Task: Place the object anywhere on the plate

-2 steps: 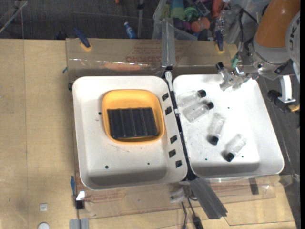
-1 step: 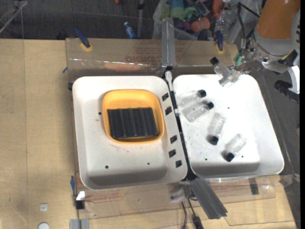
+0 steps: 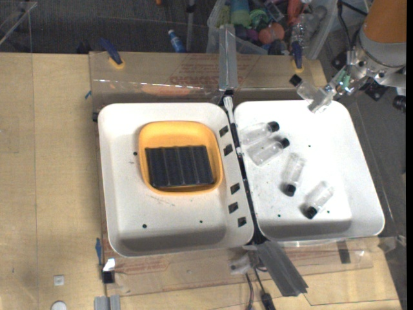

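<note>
- Above the right bin's (image 3: 361, 173) far corner, the gripper (image 3: 321, 98) is clamped on a clear vial (image 3: 314, 96).
- Judged light, rigid and slippery; best pinched across its middle.
- Target: the orange plate (image 3: 179, 132) in the left bin (image 3: 122, 192).

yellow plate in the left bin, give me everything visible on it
The yellow plate is a shallow, rounded-square dish, plastic by its look, with a raised orange-yellow rim. It lies flat in the left bin, set toward the bin's back and middle. A dark ribbed rectangular insert covers most of its floor, the ridges running front to back. No vial lies on it; the clear vials are in the right bin. The pincer is far off, at the right bin's back edge.
</note>
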### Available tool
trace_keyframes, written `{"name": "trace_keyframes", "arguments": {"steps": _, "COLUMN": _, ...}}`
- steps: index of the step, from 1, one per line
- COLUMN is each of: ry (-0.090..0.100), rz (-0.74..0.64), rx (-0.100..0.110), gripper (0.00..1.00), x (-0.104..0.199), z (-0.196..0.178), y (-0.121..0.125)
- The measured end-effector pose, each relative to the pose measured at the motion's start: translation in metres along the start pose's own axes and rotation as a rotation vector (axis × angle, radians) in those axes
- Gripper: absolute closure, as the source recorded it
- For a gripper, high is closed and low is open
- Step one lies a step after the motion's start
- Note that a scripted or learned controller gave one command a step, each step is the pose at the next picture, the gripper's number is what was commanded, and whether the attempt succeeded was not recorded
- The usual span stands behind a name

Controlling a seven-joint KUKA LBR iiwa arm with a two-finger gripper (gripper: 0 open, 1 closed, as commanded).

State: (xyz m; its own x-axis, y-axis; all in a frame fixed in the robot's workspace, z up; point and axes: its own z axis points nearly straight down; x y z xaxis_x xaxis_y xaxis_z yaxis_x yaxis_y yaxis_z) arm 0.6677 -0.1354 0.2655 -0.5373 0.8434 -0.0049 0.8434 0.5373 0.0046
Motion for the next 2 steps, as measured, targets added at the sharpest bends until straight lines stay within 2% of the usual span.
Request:
{"name": "trace_keyframes", "arguments": {"steps": 1, "ry": 0.005, "rz": -0.111, "rx": 0.003, "gripper": 1.0, "x": -0.02, "z": 0.059, "y": -0.014}}
{"name": "trace_keyframes", "arguments": {"steps": 2, "ry": 0.001, "rz": -0.122, "rx": -0.001, "gripper": 1.0, "x": -0.022, "z": 0.011, "y": -0.021}}
